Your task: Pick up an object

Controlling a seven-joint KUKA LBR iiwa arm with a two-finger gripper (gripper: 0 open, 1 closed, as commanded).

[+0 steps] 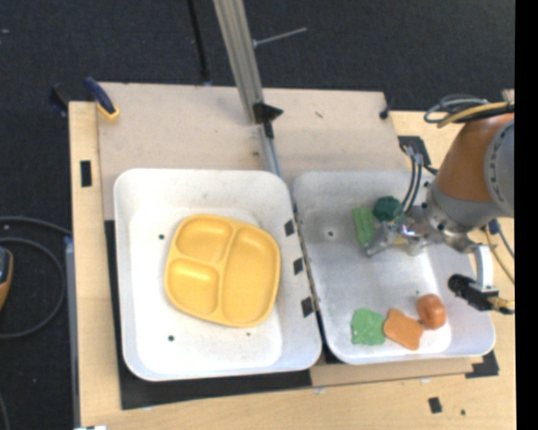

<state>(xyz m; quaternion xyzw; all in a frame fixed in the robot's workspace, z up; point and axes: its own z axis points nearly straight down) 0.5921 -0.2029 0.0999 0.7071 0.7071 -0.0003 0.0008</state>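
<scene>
Here, two white bins point(206, 179) top a plywood bench point(188, 124).

You see a big round arm point(473, 173) that is orange on top and grey lower down. Black and yellow cables point(457, 107) loop over it. More dark cables run down to the small silver metal end effector point(377, 245), which looks shiny.
</scene>
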